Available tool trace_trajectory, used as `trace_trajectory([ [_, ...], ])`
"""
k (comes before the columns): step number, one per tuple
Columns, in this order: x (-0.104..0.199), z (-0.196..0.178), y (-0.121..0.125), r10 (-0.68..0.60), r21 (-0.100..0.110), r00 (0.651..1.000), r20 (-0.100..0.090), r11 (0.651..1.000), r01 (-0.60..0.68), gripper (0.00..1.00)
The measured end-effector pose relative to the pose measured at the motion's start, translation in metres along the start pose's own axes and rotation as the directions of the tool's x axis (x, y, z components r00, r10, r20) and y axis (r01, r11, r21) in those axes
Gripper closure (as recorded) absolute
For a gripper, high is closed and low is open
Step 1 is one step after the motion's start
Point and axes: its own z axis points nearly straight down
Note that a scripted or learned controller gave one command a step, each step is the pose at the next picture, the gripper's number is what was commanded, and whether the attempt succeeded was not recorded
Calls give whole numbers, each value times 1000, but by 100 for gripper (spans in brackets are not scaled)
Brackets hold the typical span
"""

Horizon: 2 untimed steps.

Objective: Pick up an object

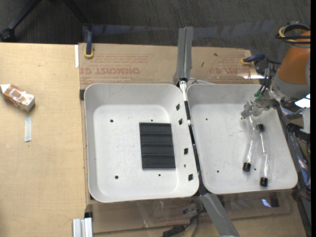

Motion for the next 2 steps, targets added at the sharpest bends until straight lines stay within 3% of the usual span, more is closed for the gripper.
trace_trajectory([
  [2,109,-108,50,58,3,998,4,998,-58,100],
])
